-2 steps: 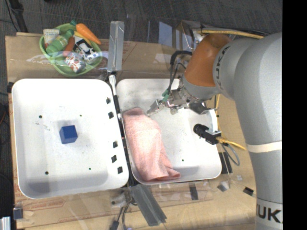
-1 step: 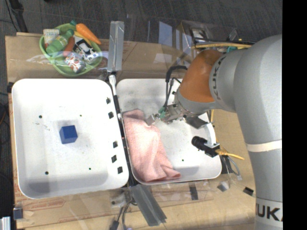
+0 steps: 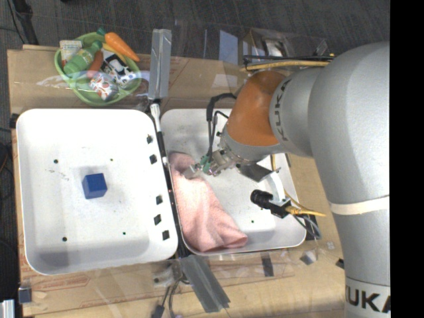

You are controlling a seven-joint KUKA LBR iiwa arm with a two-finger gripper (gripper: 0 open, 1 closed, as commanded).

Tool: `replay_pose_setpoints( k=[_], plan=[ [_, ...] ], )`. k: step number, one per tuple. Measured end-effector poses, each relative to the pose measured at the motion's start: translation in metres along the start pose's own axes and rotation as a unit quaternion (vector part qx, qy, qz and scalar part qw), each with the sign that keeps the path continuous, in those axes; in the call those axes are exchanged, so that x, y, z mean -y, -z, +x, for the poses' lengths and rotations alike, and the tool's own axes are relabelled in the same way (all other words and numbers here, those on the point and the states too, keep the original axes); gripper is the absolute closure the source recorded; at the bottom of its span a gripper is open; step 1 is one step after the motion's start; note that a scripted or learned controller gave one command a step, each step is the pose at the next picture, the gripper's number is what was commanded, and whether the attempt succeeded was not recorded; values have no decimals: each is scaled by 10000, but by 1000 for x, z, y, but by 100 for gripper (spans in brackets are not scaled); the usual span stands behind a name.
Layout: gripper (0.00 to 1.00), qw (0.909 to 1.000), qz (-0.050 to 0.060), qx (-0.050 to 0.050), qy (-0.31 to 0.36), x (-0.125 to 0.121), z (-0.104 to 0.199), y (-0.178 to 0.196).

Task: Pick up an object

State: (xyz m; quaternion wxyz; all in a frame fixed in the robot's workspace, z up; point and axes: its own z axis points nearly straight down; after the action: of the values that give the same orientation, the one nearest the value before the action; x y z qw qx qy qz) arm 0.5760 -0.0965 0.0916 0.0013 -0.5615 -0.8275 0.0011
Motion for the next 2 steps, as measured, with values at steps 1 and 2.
replay_pose_setpoints(
  k=[1, 2],
  plan=[
    [0, 9999, -1, -1, 155, 13, 4, 0],
    [0, 9990, -6, 4, -447, -16, -14, 1]
  ],
)
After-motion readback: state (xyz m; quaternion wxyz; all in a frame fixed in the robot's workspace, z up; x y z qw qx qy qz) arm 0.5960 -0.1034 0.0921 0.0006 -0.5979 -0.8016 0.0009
